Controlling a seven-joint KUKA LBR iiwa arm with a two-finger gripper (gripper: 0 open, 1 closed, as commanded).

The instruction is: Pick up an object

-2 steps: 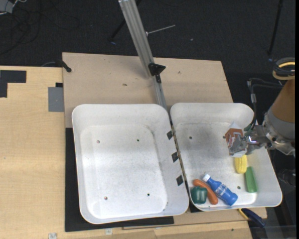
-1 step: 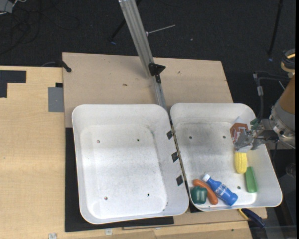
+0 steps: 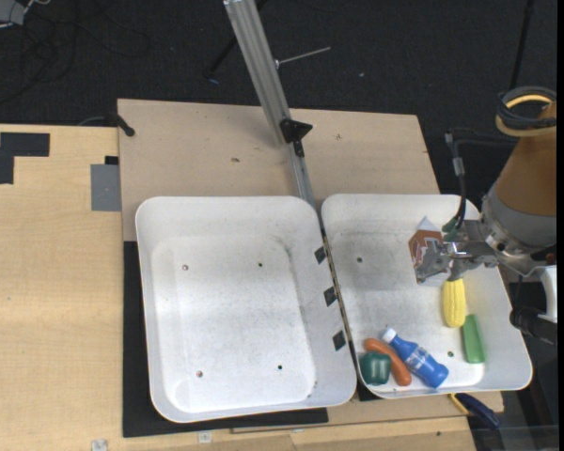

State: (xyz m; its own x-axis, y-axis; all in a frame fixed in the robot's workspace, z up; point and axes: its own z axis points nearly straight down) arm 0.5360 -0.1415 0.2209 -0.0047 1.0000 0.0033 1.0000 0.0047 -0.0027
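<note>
My gripper [image 3: 444, 256] reaches in from the right, over the upper right part of the right bin [image 3: 376, 216]. A reddish-brown block [image 3: 421, 247] with a pale top sits right at its left tip, touching or nearly touching it. Whether the block is gripped or lifted I cannot tell. Just below the gripper lies a yellow corn-like piece [image 3: 454, 303], and a green stick [image 3: 473, 338] lies beside that. Near the bin's front edge lie a blue bottle [image 3: 419, 358], an orange carrot-like piece [image 3: 388, 361] and a dark green piece [image 3: 375, 370].
The left bin [image 3: 226, 308] stands next to the right one, with black clips [image 3: 330, 295] along their shared edge. A slanted aluminium bar [image 3: 263, 69] rises behind the bins. The arm's grey body with its orange band [image 3: 531, 172] stands at the right edge.
</note>
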